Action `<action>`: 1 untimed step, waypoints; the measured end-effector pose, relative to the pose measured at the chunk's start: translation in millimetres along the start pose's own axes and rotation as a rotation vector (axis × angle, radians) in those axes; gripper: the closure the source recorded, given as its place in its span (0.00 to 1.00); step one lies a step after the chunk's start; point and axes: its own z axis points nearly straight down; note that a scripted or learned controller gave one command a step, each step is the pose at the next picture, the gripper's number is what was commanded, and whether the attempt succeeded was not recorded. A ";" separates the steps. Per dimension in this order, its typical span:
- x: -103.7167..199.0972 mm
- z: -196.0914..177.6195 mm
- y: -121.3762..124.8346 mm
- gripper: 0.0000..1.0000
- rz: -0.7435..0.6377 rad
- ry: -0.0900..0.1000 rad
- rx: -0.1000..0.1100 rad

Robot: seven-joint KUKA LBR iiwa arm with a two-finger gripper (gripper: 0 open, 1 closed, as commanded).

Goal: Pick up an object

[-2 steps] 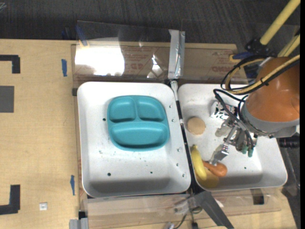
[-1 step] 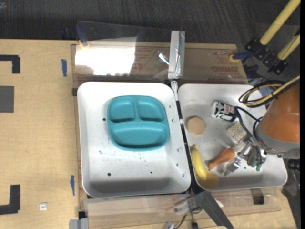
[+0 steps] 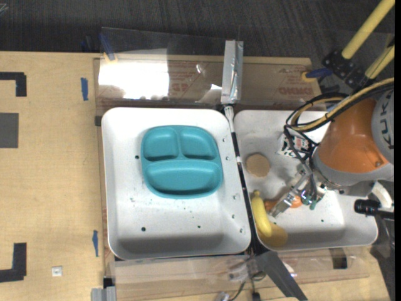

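In the right bin (image 3: 351, 231) a yellow banana (image 3: 261, 217) lies along the left wall near the front corner. A round tan disc (image 3: 257, 164) rests further back, and a small orange piece (image 3: 271, 204) lies just right of the banana. My gripper (image 3: 289, 199) reaches down from the grey arm with the orange band (image 3: 352, 140). Its tip is right beside the orange piece and close to the banana's upper end. I cannot make out whether it touches either one.
The left bin (image 3: 125, 224) holds a teal divided plate (image 3: 182, 160). A clear divider (image 3: 232, 74) stands behind the wall between the two bins. Black and yellow cables (image 3: 307, 115) loop over the back of the right bin. Cardboard lies around the bins.
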 end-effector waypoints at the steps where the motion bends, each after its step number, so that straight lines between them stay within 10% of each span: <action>1: 0.7 0.2 14.2 0.00 0.075 0.000 0.003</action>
